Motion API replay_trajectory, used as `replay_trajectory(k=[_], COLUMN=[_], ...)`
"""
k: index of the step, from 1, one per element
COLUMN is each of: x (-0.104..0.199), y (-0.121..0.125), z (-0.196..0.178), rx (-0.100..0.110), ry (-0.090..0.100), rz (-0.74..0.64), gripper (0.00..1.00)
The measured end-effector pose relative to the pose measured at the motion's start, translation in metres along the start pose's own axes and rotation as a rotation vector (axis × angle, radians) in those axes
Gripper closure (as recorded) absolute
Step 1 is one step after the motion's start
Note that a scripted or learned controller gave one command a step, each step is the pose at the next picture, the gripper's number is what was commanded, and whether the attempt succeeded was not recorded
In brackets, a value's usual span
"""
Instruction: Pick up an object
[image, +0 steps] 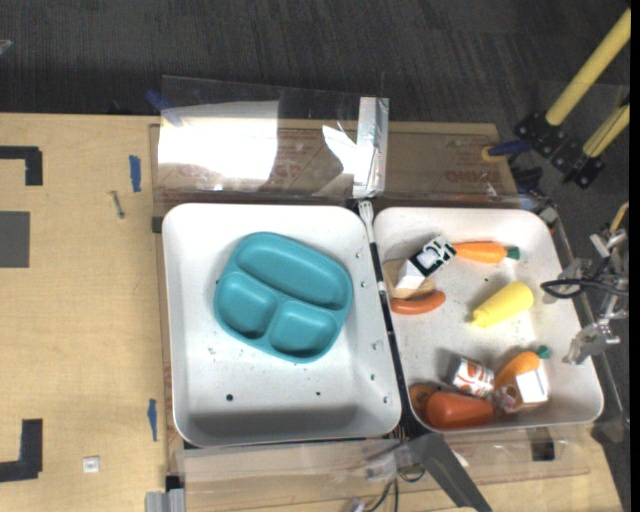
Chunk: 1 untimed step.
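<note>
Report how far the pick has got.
Nothing looks done yet. The teal tray sits alone in the left bin; the carrot, yellow piece and other toys all lie in the right bin. Nothing is seen lifted. Choosing, grasping and lifting an object all remain.

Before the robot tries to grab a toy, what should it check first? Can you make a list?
1. Toys to grab are in the right bin: ok. A yellow toy and a carrot lie there.
2. Yellow toy has room around it: ok, nothing touches it.
3. Toys at the front edge are easy to grab: not ok. The red toy and little carton are crowded together.
4. Left bin stays out of the way: ok, it holds the blue tray.
5. Gripper ready and open: cannot tell.
</note>
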<state>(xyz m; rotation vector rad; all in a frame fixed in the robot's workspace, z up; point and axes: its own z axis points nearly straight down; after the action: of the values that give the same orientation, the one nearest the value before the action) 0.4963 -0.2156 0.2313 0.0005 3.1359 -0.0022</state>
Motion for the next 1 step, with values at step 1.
replay_trajectory(k=[1], x=[0.0141], y=[-0.0086], z=[0.1425], rx=[0.003], ry=[-0.006], rz=[0.044], gripper=[0.0])
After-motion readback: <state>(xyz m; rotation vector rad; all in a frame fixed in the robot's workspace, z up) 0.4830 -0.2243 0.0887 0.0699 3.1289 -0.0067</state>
